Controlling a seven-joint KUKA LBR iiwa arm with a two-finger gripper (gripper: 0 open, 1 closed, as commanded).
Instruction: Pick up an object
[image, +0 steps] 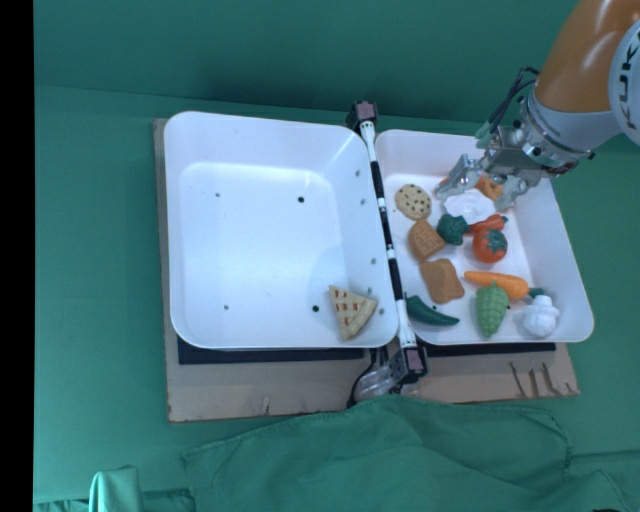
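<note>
The end effector (487, 183) is hanging low over the far part of the right bin (570, 270), just above a small orange piece (489, 187) and a white piece (467, 206). Its fingers are looking spread rather than pressed together, though glare and clutter are making that hard to be sure of, and nothing is sitting between them. So the pick is not yet done: the reach into the bin is made, while closing on a toy and lifting it are left. The candidates are lying close together in the right bin: a cookie (412, 201), a waffle (426, 240), broccoli (451, 229), a tomato (489, 245), a carrot (497, 283) and a green pepper (430, 313). A pie slice (351, 310) is lying alone in the left bin (200, 140).
</note>
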